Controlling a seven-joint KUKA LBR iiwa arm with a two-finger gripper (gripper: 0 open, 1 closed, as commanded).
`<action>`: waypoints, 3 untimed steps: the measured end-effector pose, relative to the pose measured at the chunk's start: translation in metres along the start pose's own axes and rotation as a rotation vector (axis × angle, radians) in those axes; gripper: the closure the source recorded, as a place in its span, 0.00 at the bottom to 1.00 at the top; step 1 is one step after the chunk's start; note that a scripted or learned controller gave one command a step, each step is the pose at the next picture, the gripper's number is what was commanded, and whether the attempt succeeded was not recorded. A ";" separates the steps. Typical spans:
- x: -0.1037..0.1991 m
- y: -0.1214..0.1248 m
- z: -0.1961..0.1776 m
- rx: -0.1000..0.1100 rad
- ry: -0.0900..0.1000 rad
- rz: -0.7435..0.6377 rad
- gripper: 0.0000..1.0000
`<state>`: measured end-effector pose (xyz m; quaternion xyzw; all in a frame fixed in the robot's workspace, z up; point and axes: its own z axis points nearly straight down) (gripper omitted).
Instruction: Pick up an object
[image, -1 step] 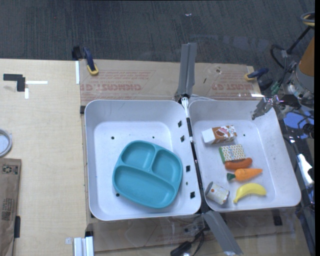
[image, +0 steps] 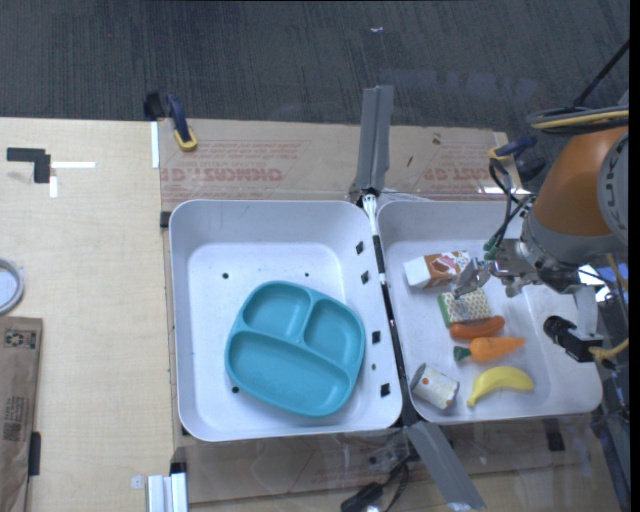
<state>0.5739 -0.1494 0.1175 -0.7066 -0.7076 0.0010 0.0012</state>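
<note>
The right bin (image: 560, 400) holds several small objects. A white and brown carton (image: 436, 268) lies at its back left. In front of it sit a speckled yellow-green block (image: 470, 306), a red-orange sausage-like piece (image: 478, 327), a carrot (image: 496, 348) and a banana (image: 500, 382). A second small carton (image: 435, 386) rests at the front left. My gripper (image: 488, 281) hangs just above the speckled block and beside the back carton, open, with nothing between its fingers.
The left bin (image: 200, 240) holds a blue divided plate (image: 295, 346). A grey divider post (image: 375, 140) rises between the bins. The arm and its cables (image: 575, 190) cover the right bin's right side. Cardboard lies behind both bins.
</note>
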 end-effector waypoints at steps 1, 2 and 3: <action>0.030 -0.011 0.027 0.001 0.000 0.002 0.00; 0.028 -0.011 0.018 0.001 -0.001 0.006 1.00; 0.091 0.026 -0.073 -0.001 -0.002 -0.001 1.00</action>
